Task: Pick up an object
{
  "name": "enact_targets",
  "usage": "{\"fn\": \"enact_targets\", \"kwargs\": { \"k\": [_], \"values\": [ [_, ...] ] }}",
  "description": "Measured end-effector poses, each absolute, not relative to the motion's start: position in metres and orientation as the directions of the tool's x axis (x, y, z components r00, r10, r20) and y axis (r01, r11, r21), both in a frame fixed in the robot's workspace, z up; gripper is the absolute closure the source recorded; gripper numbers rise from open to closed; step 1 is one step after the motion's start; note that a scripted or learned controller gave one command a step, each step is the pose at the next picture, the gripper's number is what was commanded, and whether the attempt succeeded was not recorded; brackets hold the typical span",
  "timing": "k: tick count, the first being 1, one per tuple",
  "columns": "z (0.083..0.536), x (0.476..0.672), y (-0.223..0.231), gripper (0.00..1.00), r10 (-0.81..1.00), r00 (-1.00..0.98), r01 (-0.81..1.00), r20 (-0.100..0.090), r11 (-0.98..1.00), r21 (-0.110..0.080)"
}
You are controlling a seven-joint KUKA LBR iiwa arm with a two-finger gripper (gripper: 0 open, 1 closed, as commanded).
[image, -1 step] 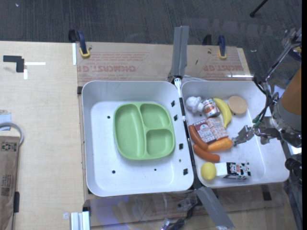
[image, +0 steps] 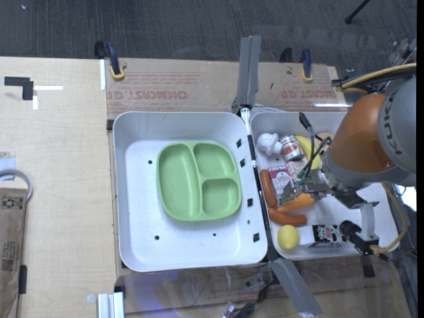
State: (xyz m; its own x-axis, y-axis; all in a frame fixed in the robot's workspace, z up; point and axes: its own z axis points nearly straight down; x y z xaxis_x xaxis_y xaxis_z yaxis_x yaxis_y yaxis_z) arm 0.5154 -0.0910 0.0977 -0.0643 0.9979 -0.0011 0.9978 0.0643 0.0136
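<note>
One lemon (image: pixel 287 236) beside sausages (image: pixel 267 187)

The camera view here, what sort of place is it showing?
Probably a robotics lab bench: two white bins clamped onto a cardboard-covered table, toy food in one, a robot arm over it.

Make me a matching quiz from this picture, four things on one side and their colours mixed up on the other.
Things:
1. divided tray
2. lemon
3. hot dog
4. arm's band

Colours:
A. orange
B. red
C. green
D. yellow

Pairs: 1-C, 2-D, 3-B, 4-A
</note>
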Motion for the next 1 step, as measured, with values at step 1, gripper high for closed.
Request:
{"fn": "enact_targets", "kwargs": {
  "k": [1],
  "values": [
    [0.1078, 0.5166, -0.0946, 1.00, 0.998, -0.057, 0.998, -0.008, 0.057, 0.019]
  ]
}}
